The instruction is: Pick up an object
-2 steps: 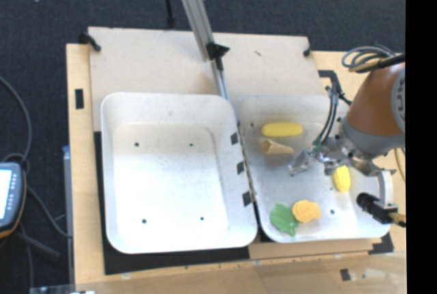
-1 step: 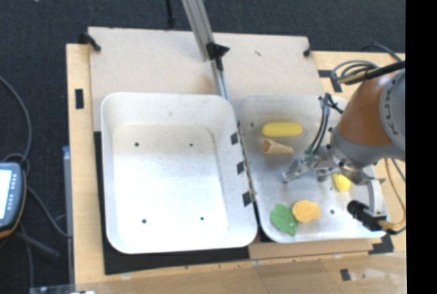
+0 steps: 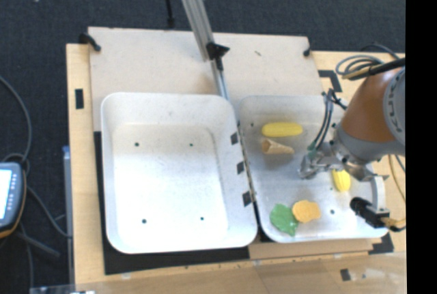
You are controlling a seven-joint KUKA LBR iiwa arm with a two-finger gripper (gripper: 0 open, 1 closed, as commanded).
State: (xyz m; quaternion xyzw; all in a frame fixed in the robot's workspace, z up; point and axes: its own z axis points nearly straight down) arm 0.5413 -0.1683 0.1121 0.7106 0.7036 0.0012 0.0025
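White plastic, both bins: the left bin (image 3: 171, 170) carries no loose items that I can make out, the right bin (image 3: 273, 108) carries all the candidates. My tool (image 3: 315, 166) sits low over the right bin, approx. mid-bin toward its right side, with the grey wrist and orange band of my arm (image 3: 369, 115) directly above it. Tool state: cannot tell, since the metal end is small and partly masked by the wrist, and I see no item in its hold. Items noted in the right bin: a long yellow piece (image 3: 282, 129) near the far wall; a tan wedge (image 3: 276, 146) just beside it on the near side; a small yellow piece (image 3: 341, 181) just beside the tool to its right, partly under my wrist; an orange disc (image 3: 306, 211) near the front wall; a green piece (image 3: 283, 219) touching or nearly touching the disc on its left. All appear to rest on the bin floor. Assessment: pick not yet achieved; approach looks done, w/ the small yellow piece the likeliest target given proximity, though the tan wedge is also near. Remaining, in my judgement: secure a grip on one item and lift it clear of the bin floor.
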